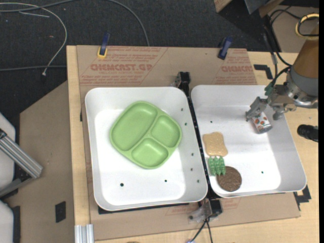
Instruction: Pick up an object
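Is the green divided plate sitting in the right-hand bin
No, the green divided plate lies in the left bin, alone.

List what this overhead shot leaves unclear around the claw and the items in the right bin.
- Claw: the wrist above blocks it, so its grip on the small can cannot be judged.
- Small can: label too small to read.
- Arm: cut off by the right edge.
- Green toy: too small to identify, beside the tan cracker and brown disc.
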`<move>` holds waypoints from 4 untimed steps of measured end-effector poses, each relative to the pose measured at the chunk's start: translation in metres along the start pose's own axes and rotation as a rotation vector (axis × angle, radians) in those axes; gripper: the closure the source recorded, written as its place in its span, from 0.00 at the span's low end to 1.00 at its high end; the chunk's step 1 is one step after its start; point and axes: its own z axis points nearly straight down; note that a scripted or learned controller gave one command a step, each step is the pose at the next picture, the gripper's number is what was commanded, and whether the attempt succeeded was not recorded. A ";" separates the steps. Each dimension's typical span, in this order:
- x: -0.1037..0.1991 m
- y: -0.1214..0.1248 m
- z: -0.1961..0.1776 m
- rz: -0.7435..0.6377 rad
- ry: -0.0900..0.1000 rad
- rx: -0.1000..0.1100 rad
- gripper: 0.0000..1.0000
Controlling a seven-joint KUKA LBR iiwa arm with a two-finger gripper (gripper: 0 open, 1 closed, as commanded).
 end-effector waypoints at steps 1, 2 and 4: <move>0.001 0.003 -0.009 -0.004 -0.003 -0.015 0.00; 0.001 0.007 0.033 -0.004 -0.002 -0.011 0.00; 0.009 0.015 0.101 -0.009 0.008 -0.015 0.00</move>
